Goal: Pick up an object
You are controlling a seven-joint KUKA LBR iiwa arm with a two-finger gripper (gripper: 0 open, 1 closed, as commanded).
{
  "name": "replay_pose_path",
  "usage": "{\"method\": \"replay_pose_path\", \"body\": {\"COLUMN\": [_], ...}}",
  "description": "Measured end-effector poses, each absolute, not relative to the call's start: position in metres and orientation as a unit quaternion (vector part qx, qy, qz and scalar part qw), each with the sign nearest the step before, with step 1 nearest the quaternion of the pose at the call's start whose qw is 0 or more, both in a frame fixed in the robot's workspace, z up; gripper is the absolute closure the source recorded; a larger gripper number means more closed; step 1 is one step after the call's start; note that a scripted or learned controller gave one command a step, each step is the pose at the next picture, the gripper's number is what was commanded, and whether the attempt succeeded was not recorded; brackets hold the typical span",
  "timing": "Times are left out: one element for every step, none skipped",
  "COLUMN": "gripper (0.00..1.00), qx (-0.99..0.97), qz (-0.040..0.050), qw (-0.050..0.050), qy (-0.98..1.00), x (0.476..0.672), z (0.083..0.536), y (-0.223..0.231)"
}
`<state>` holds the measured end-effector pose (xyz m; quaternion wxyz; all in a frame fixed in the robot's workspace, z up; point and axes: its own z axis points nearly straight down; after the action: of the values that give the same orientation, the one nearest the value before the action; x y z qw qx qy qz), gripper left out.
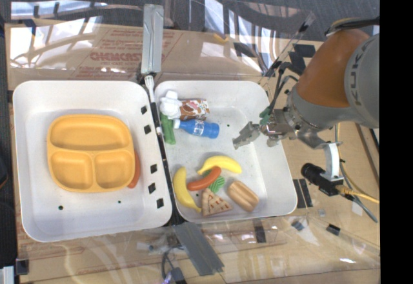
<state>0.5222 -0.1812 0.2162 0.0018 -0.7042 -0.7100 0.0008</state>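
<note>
Scattered across the right white bin (274, 166): blue plastic bottle (199, 128) lying flat, crumpled brown snack packet (194, 108), green tube (168, 129), two yellow toy bananas (221, 164) (182, 188), red sausage (203, 179), waffle wedge (215, 202), tan bread roll (242, 195).

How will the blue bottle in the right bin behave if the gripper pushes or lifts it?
The blue bottle lies on its side, and its round body would probably roll when nudged. It looks like smooth toy plastic, so likely light and somewhat slippery. The green item touching its white end may shift with it.
</note>
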Motion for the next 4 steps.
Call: {"method": "replay_pose_path", "body": {"gripper": [0.00,0.00,1.00,1.00], "qx": [-0.576,-0.531,-0.530,-0.538], "qz": [0.0011,-0.0003,-0.0003,-0.0023], "qw": [0.003,0.001,0.000,-0.006], "qy": [-0.818,-0.847,-0.848,-0.843], "x": [0.547,0.496,0.497,0.555], "z": [0.145,0.092,0.102,0.291], "y": [-0.158,-0.153,-0.153,-0.128]}}
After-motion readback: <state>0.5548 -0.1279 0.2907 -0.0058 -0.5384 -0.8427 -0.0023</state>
